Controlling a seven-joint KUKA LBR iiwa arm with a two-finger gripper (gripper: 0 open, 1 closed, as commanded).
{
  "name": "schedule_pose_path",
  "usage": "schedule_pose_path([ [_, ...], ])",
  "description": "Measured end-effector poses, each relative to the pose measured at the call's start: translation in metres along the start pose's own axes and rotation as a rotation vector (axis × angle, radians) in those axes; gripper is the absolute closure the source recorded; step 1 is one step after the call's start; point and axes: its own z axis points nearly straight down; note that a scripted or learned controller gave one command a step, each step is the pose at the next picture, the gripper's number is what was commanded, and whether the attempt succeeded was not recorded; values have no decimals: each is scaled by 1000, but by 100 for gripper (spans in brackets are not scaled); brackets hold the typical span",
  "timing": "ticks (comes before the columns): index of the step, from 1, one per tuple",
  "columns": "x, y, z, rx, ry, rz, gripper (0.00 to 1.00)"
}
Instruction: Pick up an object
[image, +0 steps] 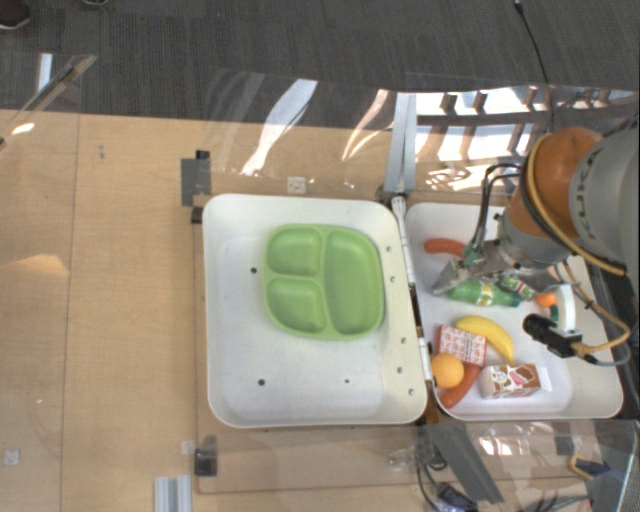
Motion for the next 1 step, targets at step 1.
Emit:
schedule_pose_path([
  [1,-1,4,-14,-11,-4,-2,100],
])
